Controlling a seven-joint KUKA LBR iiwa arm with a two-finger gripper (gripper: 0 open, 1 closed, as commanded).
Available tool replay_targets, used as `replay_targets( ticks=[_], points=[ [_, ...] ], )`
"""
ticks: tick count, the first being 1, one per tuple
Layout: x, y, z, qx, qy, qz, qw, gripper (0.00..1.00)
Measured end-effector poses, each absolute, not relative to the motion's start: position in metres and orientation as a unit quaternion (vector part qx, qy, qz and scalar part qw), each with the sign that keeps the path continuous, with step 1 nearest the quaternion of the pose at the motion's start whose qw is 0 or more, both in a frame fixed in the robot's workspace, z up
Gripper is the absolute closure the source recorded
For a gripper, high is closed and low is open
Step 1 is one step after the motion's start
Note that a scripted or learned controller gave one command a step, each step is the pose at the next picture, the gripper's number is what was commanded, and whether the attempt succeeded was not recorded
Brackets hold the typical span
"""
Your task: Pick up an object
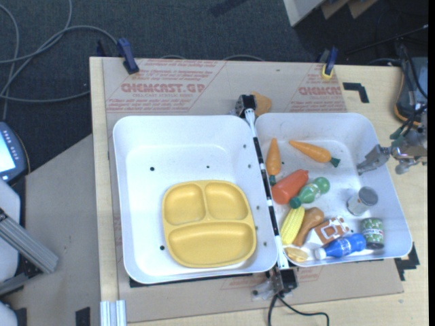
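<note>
The right bin [326,124] holds several toy foods. Among them are a carrot [312,151], a second orange vegetable [272,156], a red pepper [291,184], a green bottle [311,190], a corn cob [292,224], a brown drumstick [311,221], a grey can [363,199], a green can [372,229] and a blue bottle [343,245]. My gripper [387,161] hangs over the bin's right rim, above the grey can. It is open, with nothing between its fingers.
A yellow divided plate [207,223] lies in the left bin [136,141]. An orange object [260,103] sits on the board behind the bins. Blue clamps [126,54] hold the board's far edge.
</note>
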State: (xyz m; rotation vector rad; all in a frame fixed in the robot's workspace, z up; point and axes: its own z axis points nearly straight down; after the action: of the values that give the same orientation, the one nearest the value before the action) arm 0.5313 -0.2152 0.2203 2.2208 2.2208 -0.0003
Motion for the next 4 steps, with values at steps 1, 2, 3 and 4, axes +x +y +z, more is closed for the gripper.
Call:
replay_targets(
  ticks=[1, 2, 3, 4],
  points=[
    [0.54, -0.16, 0.101, 0.706, 0.708, 0.001, -0.001, 0.0],
    [0.624, -0.104, 0.085, 0.704, 0.71, 0.0022, 0.004, 0.0],
    [0.514, -0.099, 0.086, 0.71, 0.704, -0.003, 0.002, 0.0],
    [0.492, -0.114, 0.085, 0.708, 0.706, 0.0003, 0.0, 0.0]
  ],
)
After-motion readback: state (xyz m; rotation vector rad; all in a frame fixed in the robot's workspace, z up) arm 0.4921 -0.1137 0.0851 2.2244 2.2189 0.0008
